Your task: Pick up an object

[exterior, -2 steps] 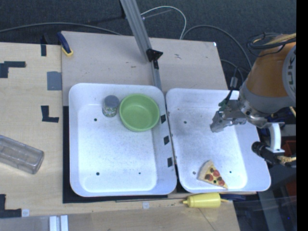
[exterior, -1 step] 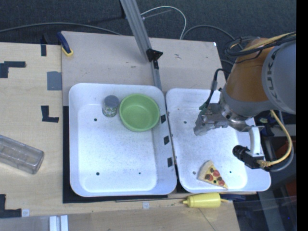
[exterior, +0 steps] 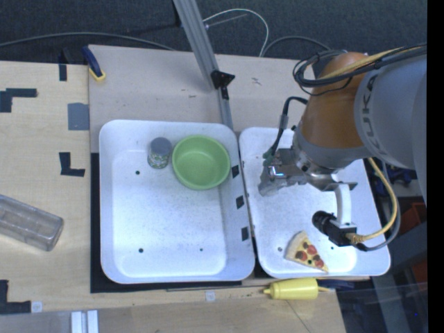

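1. Orange-banded arm's gripper [exterior: 272, 179] hangs over the right bin [exterior: 258, 210], upper left part; can't tell how it's set or whether it has anything.
2. Pizza slice toy [exterior: 305, 250] lies near that bin's front edge, tip pointing up-left, roughly toward the gripper.
3. Slice sits down-right of the gripper, apart; judged nearest target.
4. Green bowl [exterior: 201, 161] and small jar [exterior: 159, 152] are in the left bin [exterior: 125, 248].

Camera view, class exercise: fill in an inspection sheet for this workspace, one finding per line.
Surface: wooden bench with two white bins, left bin, right bin.
Job's things: green bowl and small jar in left bin; pizza slice toy in right bin.
Clutter: yellow bottle at the front edge; clear container at left.
Grippers: gripper over right bin.
Cables: yellow cable on arm.
Surroundings: dark floor.
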Robot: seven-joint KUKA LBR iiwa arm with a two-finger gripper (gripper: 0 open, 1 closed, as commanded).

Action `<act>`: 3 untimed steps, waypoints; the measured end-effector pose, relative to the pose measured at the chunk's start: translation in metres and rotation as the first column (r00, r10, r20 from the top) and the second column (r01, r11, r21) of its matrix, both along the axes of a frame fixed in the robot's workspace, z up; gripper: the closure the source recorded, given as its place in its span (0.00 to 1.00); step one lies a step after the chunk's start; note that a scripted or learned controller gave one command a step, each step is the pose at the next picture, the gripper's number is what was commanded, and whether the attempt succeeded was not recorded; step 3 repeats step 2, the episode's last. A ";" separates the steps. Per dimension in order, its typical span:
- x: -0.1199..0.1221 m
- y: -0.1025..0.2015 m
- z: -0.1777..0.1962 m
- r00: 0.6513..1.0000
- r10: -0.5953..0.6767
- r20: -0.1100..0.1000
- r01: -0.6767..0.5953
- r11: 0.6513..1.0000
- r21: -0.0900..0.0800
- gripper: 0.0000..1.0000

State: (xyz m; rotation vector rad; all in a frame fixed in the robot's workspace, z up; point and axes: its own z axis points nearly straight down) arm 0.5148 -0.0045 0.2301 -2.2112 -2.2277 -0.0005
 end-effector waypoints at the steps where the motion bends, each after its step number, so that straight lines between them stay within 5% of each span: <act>1: 0.001 0.054 -0.011 1.000 0.000 -0.003 0.000 1.000 -0.002 1.00; 2: 0.000 0.102 -0.015 1.000 0.000 -0.002 0.000 1.000 -0.001 1.00; 3: 0.000 0.102 -0.015 1.000 0.000 -0.002 0.000 1.000 -0.001 1.00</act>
